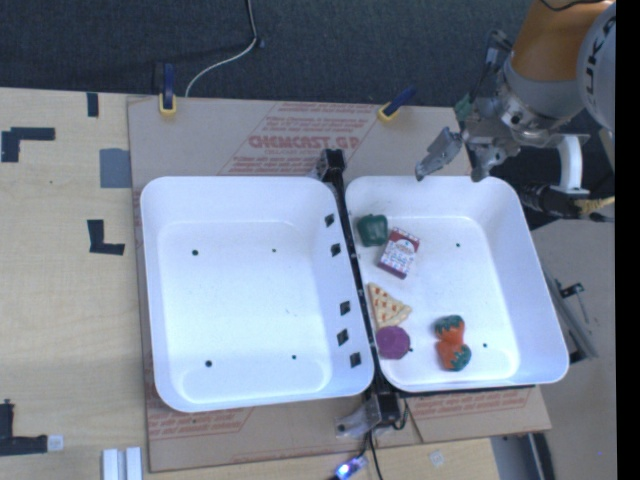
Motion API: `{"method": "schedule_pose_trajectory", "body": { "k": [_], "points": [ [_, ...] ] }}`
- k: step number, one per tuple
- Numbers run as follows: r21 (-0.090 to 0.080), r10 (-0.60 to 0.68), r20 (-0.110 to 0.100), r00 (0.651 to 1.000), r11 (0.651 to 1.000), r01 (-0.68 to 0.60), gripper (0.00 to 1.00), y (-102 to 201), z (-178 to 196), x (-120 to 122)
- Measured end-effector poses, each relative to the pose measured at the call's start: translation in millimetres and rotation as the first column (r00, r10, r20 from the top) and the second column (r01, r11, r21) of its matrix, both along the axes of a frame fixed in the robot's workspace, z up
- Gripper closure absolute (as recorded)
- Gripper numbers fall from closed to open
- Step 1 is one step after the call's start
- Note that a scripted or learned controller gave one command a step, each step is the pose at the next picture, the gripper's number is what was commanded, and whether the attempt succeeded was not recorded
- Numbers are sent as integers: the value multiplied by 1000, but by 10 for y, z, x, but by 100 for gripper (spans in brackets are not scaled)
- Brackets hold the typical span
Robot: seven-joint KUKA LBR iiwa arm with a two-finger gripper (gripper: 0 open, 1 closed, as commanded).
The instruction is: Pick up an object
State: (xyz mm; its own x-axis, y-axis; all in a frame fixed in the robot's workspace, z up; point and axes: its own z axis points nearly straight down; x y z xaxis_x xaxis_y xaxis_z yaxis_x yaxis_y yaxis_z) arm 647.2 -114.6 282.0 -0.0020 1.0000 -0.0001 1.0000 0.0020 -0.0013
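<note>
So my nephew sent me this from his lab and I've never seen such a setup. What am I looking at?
It is a robot arm, grey and orange, reaching in from the right, seen by one camera above the bench. Its gripper has two open fingers and hangs over the far edge of the right bin, holding nothing. That bin holds small toys: a green piece, a red-and-white box, a waffle wedge, a purple disc and two orange-and-green bits. The left bin sits beside it. The arm is meant to pick one thing up.
</note>
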Motion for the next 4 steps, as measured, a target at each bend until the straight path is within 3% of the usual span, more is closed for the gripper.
{"method": "schedule_pose_trajectory", "body": {
  "k": [1, 2, 3, 4],
  "points": [
    [-4, 0, 19, 1000, 1000, 0, 0, 20, 1567, -248],
    [-5, -3, 14, 1000, 1000, 3, 0, -327, 2610, -493],
    [-3, -1, 2, 1000, 1000, 1, 100, -300, 2631, -476],
    [1, 3, 0, 1000, 1000, -3, 100, 193, 2521, -517]
  ]
}}
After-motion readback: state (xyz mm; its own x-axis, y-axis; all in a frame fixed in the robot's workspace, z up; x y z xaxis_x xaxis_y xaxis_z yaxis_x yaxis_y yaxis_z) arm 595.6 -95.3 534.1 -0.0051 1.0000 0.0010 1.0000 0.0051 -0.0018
